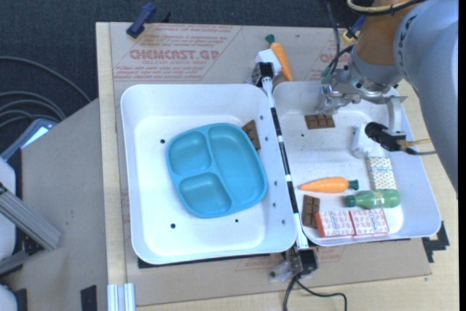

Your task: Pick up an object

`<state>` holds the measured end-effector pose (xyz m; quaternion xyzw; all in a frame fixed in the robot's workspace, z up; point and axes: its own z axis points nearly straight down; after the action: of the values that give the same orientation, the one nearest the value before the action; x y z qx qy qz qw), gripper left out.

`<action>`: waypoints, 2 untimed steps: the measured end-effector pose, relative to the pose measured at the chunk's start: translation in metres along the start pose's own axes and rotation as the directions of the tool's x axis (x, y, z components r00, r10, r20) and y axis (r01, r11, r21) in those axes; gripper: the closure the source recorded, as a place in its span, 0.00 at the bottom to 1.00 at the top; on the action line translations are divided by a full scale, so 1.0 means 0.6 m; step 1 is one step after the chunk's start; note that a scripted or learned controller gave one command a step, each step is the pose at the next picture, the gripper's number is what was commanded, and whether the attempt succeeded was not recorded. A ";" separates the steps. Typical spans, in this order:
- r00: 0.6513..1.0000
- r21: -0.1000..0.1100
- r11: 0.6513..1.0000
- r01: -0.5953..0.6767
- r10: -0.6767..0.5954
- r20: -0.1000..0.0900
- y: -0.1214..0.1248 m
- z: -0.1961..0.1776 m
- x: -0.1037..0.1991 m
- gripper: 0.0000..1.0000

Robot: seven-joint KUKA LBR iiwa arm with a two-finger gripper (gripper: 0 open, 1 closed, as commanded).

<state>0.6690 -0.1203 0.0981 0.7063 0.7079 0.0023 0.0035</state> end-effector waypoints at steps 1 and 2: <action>1.000 0.009 1.000 -0.001 0.001 -0.003 -0.107 -0.147 0.088 1.00; 1.000 0.011 1.000 -0.002 0.002 -0.003 -0.108 -0.145 0.087 0.00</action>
<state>0.6032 -0.0679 0.1847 0.7069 0.7073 -0.0004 -0.0013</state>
